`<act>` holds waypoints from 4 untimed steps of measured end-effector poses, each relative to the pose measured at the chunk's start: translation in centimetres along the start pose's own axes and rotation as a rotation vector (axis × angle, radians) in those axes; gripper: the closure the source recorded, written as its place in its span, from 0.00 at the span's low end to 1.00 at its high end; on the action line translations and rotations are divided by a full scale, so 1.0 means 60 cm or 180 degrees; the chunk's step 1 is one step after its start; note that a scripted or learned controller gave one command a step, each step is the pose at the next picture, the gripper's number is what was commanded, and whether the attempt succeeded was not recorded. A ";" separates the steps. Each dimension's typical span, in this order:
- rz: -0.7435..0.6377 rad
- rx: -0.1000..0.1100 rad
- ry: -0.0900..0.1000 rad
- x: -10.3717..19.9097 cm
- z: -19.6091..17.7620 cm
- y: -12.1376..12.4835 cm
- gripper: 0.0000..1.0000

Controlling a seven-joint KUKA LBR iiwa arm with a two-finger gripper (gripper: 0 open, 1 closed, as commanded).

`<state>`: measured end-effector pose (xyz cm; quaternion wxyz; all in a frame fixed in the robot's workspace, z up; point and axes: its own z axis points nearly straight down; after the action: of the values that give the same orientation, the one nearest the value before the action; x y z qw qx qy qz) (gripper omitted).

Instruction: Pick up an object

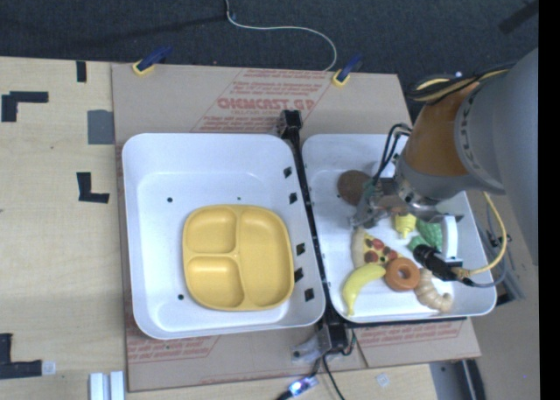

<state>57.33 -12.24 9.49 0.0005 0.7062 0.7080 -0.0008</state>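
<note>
Dark blue-grey carpet fills the top of the camera view, crossed by a thin white cable [262, 26]. Below it lies a pale wooden bench [52, 214] with black tape marks. A sheet of brown cardboard [254, 101] printed in red is held by two blue-and-yellow clamps [150, 59] at its far edge.

Two shallow white plastic bins sit side by side on the cardboard, touching along a black-clipped seam. Left bin [140, 162]: one yellow three-compartment plastic plate [237, 257], lying flat near the bin's middle. Right bin [328, 157]: a cluster of toy food items in its near half.

- yellow plastic banana [359, 284], curved, near the front left corner
- brown ring doughnut [403, 274], just beside the banana's upper end
- pale slice with red dots, pizza-like [371, 249], touching the banana
- beige knobbly piece [435, 295], against the doughnut, near the front wall
- green leafy piece [429, 233] and small yellow piece [403, 224], under the wrist
- dull brown rounded object [352, 184], apart from the cluster, toward the far left of the bin

Grey arm with orange band [433, 140] enters from the right, over the right bin. Gripper [374, 206] is low in the bin, between the brown rounded object and the pizza slice. Wrist hardware blocks the tips; cannot tell whether anything is grasped.
</note>
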 end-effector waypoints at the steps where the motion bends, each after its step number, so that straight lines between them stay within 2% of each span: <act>1: 0.0003 -0.0009 0.0006 0.012 -0.075 -0.005 1.00; 3: 0.0002 -0.0011 0.0005 0.028 -0.220 0.003 1.00; 4: -0.0011 0.0001 0.0009 0.088 -0.201 0.059 1.00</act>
<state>60.84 -6.92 21.53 -0.0006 0.7050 0.7092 0.0001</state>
